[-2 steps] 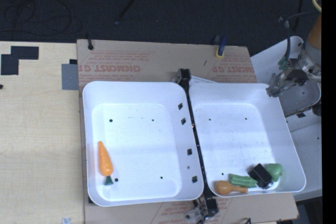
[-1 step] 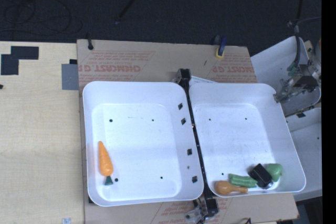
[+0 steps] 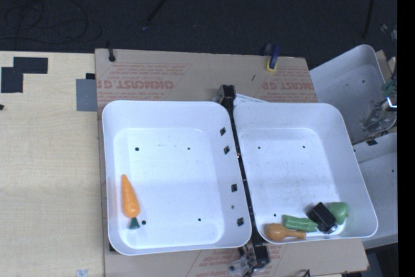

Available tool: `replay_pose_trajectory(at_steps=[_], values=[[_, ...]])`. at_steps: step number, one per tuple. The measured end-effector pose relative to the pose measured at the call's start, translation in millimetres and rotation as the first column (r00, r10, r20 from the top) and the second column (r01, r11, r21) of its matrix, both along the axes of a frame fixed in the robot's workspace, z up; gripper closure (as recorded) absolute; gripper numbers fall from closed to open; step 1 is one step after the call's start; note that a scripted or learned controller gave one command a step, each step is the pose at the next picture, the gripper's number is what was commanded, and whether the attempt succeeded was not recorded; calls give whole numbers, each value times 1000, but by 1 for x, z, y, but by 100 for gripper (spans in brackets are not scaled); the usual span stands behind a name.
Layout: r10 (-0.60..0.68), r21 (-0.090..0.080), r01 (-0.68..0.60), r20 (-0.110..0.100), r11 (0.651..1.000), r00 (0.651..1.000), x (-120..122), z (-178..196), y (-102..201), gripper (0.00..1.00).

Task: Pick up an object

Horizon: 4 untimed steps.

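Arm: at the right edge, beside the right bin, a blurred metal gripper (image 3: 387,102); whether it is open or closed cannot be told.
Left white plastic bin (image 3: 162,115): 1 orange toy carrot (image 3: 130,196).
Right white plastic bin (image 3: 292,117): near corner, black block (image 3: 322,217), 2 green pieces, orange gourd-shaped toy (image 3: 283,232).
Surface: brown cardboard sheet (image 3: 162,78) on pale wooden bench (image 3: 45,159).
Room: dark floor, cables.

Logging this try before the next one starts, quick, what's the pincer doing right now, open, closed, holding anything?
Pincer: its state cannot be told from the camera view.
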<state>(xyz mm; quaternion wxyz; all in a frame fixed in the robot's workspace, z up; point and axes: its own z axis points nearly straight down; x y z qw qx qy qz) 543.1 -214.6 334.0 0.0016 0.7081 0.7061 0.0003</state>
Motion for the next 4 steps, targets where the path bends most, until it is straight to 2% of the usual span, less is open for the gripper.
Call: replay_pose_trajectory(at_steps=[1, 2, 3, 4], values=[[4, 2, -4, -5, 1000, 1000, 44, -46, 1, 100], [-1, -4, 1, 11, 1000, 1000, -67, 152, -1, 100], [17, 4, -17, -2, 1000, 1000, 78, 117, 110, 100], [1, 3, -1, -18, 1000, 1000, 100, -35, 68, 100]])
